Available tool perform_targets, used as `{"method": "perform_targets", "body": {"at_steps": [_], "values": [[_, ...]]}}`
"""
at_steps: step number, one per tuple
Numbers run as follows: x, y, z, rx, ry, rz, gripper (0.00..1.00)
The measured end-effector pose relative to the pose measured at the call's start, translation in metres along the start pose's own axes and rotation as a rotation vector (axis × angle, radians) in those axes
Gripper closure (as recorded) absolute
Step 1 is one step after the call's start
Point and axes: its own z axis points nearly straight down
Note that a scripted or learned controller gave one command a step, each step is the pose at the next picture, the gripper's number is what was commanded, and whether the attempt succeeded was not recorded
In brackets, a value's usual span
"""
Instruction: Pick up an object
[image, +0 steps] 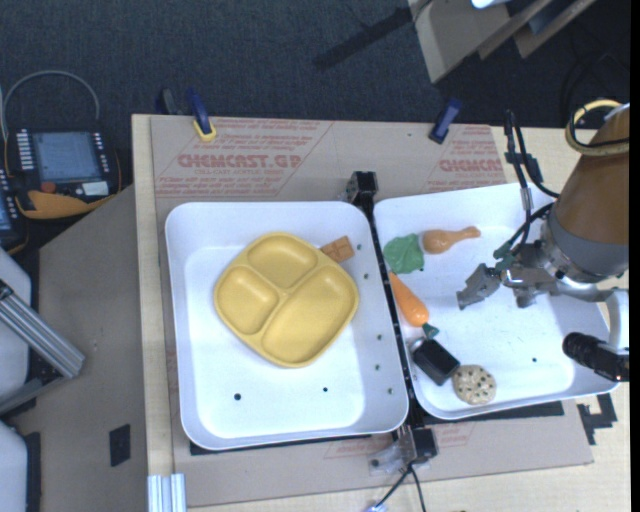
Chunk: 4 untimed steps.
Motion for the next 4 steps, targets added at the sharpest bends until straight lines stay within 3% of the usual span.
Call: {"method": "perform_targets", "body": {"at_steps": [1,2,3,4], "values": [[0.003,0.006,0.046,0.005,0.002,0.000,0.00],[0.007,-0.004,0.095,0.006,0.002,0.000,0.00],[0.006,-0.002,0.082,-0.002,-0.001,0.001,1.00],[0.000,0.008,0.026,-0.008,-0.002,-0.002,1.00]]}}
